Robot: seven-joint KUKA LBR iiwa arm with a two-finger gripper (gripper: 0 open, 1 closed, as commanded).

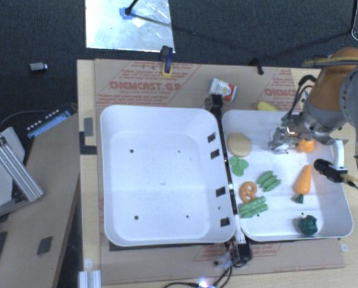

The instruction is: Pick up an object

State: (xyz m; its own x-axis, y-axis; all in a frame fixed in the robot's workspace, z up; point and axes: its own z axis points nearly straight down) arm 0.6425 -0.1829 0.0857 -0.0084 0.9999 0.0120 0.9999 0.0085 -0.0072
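The right bin [340,218] holds several toy foods. A tan bun [239,144] lies at its back left, with a green leaf [238,166] just in front. A pretzel [247,191], a pea pod [267,180] and green beans [252,207] fill the middle. A carrot [303,180] and a broccoli [308,224] lie to the right. My gripper [280,140] hangs low over the back of this bin, right beside a small orange piece [307,145]. Nothing shows between its tips.
The left bin [110,179] stands beside the right one. A yellow piece [266,107] lies just behind the right bin's back rim. On the cardboard behind stand a small white and orange item [222,89] and a blue and yellow clamp [166,61].
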